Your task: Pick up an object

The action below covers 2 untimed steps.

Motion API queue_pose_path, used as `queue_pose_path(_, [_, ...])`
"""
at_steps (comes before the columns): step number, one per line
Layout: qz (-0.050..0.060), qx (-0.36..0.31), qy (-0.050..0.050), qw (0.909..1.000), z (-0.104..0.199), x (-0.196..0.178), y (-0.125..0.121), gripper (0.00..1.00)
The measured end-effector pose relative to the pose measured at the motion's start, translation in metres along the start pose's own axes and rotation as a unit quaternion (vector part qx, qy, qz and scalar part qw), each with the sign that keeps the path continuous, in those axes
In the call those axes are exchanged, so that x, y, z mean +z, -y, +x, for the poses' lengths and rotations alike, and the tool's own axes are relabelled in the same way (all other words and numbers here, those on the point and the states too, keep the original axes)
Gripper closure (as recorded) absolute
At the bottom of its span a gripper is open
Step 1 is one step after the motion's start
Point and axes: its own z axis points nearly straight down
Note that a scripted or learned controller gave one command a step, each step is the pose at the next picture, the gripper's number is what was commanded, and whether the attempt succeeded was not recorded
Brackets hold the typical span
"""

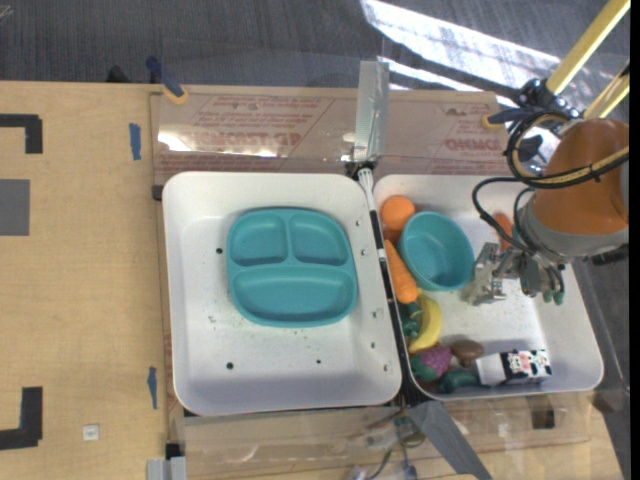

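Note:
My gripper (518, 286) hangs low over the right bin (565, 340), just right of a teal bowl (437, 251). Its fingers (488, 280) stand apart with nothing between them. Along the bin's left side lie an orange ball (398, 211), a carrot (402, 276) and a banana (428, 325). Near the front edge sit purple grapes (432, 363), a brown lump (466, 349) and a white bottle with black patches (512, 366). The bin floor under the gripper is bare white.
A teal divided plate (292, 266) lies in the left bin (200, 353). A raised wall (380, 268) separates the two bins. Black cables (520, 158) loop above the orange wrist band (590, 183) at the right.

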Motion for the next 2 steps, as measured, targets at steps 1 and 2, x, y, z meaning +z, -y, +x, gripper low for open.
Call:
queue_pose_path(1, [0.001,-0.206,0.003,0.9786,-0.034,-0.025,0.062,1.00])
queue_pose_path(2, [0.000,-0.092,0.003,0.9957,-0.114,0.002,0.048,1.00])
